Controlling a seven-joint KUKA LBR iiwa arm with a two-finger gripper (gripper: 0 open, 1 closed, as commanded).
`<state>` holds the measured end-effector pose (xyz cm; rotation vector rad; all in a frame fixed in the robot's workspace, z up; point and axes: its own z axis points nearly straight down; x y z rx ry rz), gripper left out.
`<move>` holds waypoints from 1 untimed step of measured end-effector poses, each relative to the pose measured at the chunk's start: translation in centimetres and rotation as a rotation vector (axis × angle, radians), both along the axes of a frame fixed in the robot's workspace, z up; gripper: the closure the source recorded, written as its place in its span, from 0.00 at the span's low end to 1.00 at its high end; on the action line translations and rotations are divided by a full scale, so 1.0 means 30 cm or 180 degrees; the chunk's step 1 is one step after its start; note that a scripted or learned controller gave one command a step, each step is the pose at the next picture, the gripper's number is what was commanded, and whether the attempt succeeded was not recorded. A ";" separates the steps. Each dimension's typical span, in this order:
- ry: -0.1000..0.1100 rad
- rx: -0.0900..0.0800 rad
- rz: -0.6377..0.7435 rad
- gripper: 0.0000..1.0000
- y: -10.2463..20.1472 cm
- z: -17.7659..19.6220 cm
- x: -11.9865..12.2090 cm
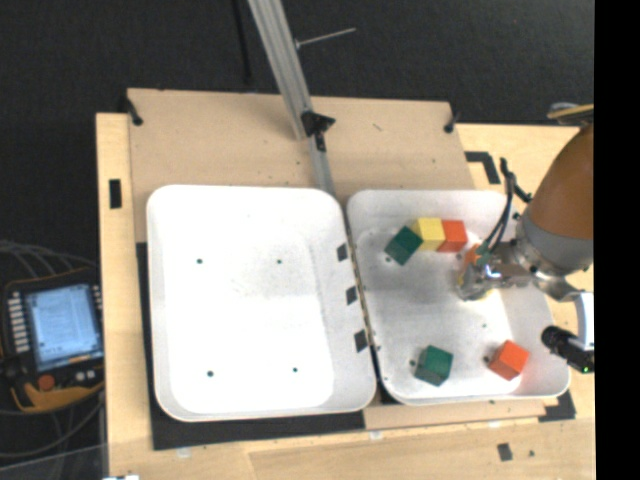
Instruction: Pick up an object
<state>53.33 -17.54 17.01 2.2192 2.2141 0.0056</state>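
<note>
Tool (472,280) over right bin (400,388); five blocks: two green, two orange, one yellow.

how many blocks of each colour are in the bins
green blocks: 2, one at the back of the right bin and one near its front
orange blocks: 2, one at the back and one near the front right
yellow blocks: 1, between the green and orange ones at the back
total: 5, all in the right bin
</note>
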 end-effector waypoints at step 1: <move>-0.0005 -0.0001 0.0021 1.00 0.015 0.207 0.019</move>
